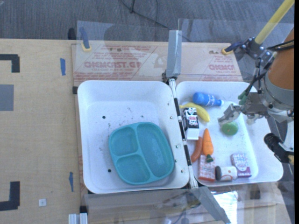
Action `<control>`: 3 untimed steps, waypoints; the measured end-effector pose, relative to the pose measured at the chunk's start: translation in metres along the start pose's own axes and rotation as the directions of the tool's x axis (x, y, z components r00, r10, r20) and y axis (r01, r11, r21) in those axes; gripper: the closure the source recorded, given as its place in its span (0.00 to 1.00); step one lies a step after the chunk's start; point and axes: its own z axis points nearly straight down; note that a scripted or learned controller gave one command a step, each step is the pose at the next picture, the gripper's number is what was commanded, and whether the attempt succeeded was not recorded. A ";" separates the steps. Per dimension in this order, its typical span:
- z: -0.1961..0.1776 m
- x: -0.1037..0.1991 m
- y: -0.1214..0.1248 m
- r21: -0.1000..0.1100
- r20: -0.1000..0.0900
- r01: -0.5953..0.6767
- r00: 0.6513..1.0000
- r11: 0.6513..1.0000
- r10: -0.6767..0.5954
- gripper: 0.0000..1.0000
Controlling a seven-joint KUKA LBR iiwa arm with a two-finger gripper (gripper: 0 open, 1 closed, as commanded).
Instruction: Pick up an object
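Since the gripper (229, 117) hovers with jaws apart over the green ball (229, 128) at three o'clock in the right bin (270, 167), squeeze its middle (probably light, smooth, roll-prone).

Grey arm (280, 85) reaches in from the right; gripper (230, 117) lowered, wrist bent leftward.

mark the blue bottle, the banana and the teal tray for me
blue bottle (205, 99): camera view, middle of its body.
banana (198, 111): camera view, middle of its curve.
teal tray (140, 152): camera view, ridge between its compartments.
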 end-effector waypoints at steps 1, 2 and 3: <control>0.120 -0.004 0.047 0.002 -0.001 -0.242 0.970 0.970 0.242 0.00; 0.186 -0.075 0.111 -0.007 0.001 -0.226 0.974 0.974 0.226 0.00; 0.168 -0.104 0.152 0.042 0.001 -0.161 0.987 0.986 0.161 0.00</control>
